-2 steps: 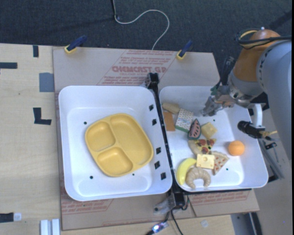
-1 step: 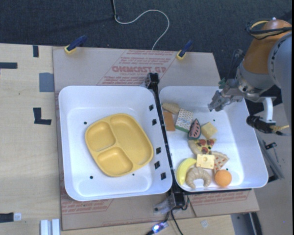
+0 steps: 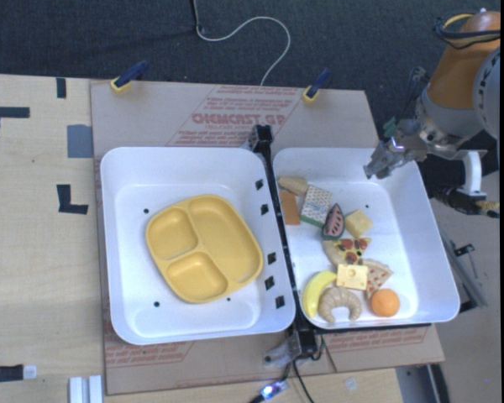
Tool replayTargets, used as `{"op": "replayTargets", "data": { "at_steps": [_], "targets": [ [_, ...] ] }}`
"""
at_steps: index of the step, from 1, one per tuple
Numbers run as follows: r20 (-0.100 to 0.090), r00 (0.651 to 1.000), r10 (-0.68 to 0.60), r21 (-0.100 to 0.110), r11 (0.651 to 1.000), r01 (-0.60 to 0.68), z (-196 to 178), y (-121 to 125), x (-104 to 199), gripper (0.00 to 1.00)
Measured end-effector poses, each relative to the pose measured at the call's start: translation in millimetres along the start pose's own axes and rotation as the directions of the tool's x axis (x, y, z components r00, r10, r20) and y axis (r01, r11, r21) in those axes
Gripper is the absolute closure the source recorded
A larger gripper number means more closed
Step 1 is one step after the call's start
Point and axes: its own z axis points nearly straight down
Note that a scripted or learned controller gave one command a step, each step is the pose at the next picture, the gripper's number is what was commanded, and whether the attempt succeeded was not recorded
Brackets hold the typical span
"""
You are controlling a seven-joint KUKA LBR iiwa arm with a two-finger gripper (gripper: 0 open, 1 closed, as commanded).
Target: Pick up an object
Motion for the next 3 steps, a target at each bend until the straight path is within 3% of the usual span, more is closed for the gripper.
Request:
{"op": "replayTargets", "data": {
  "at_steps": [1,3],
  "targets": [
    [0.000,1.000,0.000,0.001,1.000,0.000,-34,1,0,1.00],
    [-0.003,1.000,-0.005,0.005,1.000,0.005,-37,-16,102,1.00]
  ]
}}
